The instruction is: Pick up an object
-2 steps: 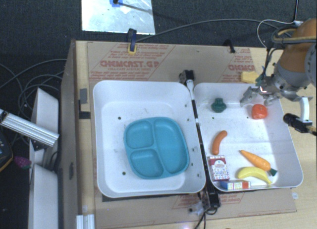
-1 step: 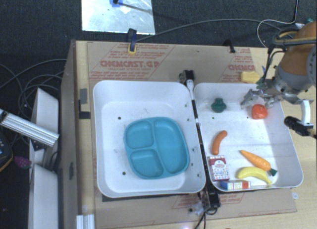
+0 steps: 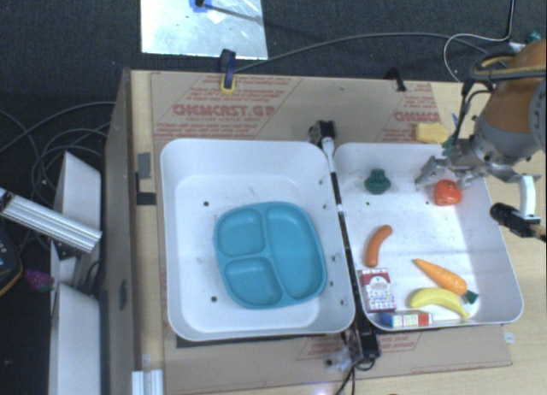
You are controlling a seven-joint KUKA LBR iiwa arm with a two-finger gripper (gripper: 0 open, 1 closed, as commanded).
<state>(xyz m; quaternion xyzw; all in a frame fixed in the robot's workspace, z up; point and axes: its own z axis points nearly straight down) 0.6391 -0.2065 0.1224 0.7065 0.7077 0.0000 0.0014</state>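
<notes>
The desk [image 3: 256, 98] is a sheet of brown board printed with red lettering, standing on dark carpet. A shiny silver sheet [image 3: 203, 7] lies on the floor beyond its far edge, and loose cables trail across the carpet at the left and the top. A yellow clamp [image 3: 227, 73] grips the far edge of the board, and a yellow block [image 3: 432, 132] sits on the board just past the right bin.

Two shallow white bins lie side by side. The left bin [image 3: 192, 179] holds a blue divided plate [image 3: 269, 254], lying flat near the middle with its three compartments facing up. The right bin [image 3: 496, 278] holds the loose things: a small dark green piece [image 3: 377, 182] near the far left corner, a red tomato [image 3: 447, 192] near the far right, an orange sausage [image 3: 378, 245] in the middle, a carrot [image 3: 442, 275] to its right, a banana [image 3: 438, 301] just in front of the carrot, a small red and white carton [image 3: 376, 290] against the left wall, and a flat packet [image 3: 406, 319] along the near wall.

The arm comes in from the right, its orange band above the grey wrist. The hand [image 3: 450, 173] hangs over the far right part of the right bin, right at the tomato, its metal fingers [image 3: 430, 171] spread on either side above it. Whether the fingers touch the tomato cannot be told; nothing is clearly gripped between them.
</notes>
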